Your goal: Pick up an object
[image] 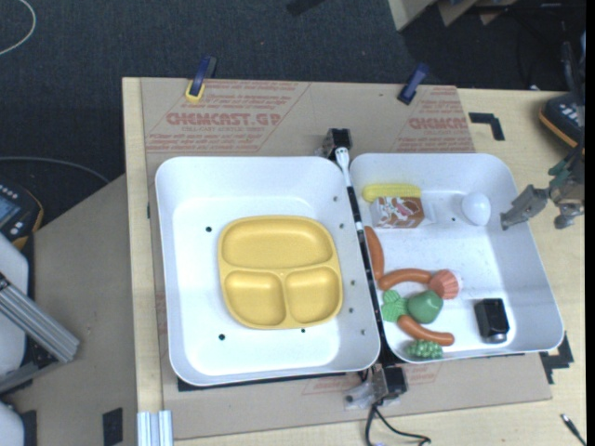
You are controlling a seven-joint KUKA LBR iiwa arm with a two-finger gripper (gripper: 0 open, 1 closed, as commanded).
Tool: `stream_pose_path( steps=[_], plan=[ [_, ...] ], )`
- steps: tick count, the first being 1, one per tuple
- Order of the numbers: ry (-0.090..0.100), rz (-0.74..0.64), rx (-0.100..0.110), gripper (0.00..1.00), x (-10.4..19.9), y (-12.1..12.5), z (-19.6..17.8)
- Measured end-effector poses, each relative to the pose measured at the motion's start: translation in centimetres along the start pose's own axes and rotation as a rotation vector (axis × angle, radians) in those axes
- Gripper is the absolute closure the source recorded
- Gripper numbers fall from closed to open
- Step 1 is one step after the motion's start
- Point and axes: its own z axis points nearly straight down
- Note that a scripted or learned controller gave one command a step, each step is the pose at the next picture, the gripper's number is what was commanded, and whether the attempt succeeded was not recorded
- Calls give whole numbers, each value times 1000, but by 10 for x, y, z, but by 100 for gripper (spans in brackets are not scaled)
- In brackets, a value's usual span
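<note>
While toys fill the right bin (521, 277), the hand (544, 207) hovers beside it.

From my remote seat I see just the tip of my arm at the right edge: the gripper (543, 210), grey metal with a dull, greenish cast. Two slim fingers (519, 209) branch from a darker, blocky body, each one angular and narrowing to a flat end. Thin dark struts run above the body. Its finer detail blurs on my feed.

"CHEMCAST GP" (red) on bench sheet (232, 117)
</note>
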Motion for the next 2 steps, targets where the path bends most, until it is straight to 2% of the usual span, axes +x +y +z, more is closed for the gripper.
stream_pose_path(
  steps=[1, 2],
  plan=[
    [-4, -3, -12, 0, 1, 2, -6],
    [0, -4, -5, 0, -2, 12, 50]
  ],
)
